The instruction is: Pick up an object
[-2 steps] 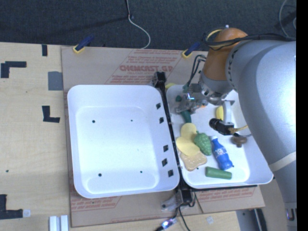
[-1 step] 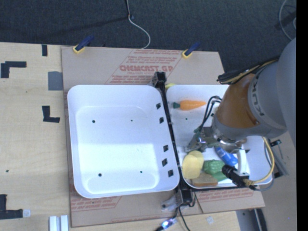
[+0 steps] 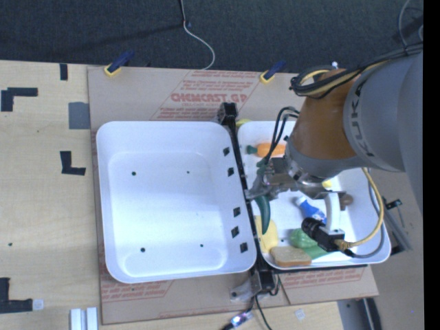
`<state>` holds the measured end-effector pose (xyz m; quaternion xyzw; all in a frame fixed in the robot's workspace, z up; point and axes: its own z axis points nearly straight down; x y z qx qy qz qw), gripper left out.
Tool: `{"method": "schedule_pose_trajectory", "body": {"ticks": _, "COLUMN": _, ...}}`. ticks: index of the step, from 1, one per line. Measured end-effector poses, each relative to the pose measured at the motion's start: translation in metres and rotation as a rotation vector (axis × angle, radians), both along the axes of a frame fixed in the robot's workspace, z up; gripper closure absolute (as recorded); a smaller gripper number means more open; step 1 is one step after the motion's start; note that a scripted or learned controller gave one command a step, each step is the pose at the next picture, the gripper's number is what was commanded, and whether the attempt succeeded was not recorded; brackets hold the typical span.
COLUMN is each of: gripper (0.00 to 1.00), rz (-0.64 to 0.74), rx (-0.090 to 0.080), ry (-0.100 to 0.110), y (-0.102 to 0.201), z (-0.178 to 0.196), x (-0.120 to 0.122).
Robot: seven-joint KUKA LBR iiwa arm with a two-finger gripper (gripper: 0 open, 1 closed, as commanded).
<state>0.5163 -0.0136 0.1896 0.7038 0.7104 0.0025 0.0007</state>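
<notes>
- Arm [image 3: 357, 115] hangs over the right bin [image 3: 375, 253], since all the clutter sits there.
- Pincer [image 3: 261, 198] is low at the bin's 9 o'clock wall, right above a yellow thing [image 3: 268, 236]; can't tell its state.
- Left bin [image 3: 124, 267] looks like the drop spot.

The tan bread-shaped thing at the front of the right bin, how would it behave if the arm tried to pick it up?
The tan piece lies flat and looks wide and low, so it probably won't roll or tip. Its rounded, loaf-like look suggests a light toy, perhaps foam or plastic. It sits against the green item and the bin's front wall, so a push would likely jam it.
</notes>
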Motion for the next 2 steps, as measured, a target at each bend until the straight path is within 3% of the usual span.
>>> {"method": "schedule_pose_trajectory", "body": {"ticks": 1, "gripper": 1.0, "rz": -0.012, "rx": -0.005, "ry": -0.01, "y": -0.05, "z": 0.137, "x": -0.032}}
{"method": "schedule_pose_trajectory", "body": {"ticks": 2, "gripper": 1.0, "rz": -0.002, "rx": -0.002, "ry": 0.011, "y": 0.017, "z": 0.064, "x": -0.007}}
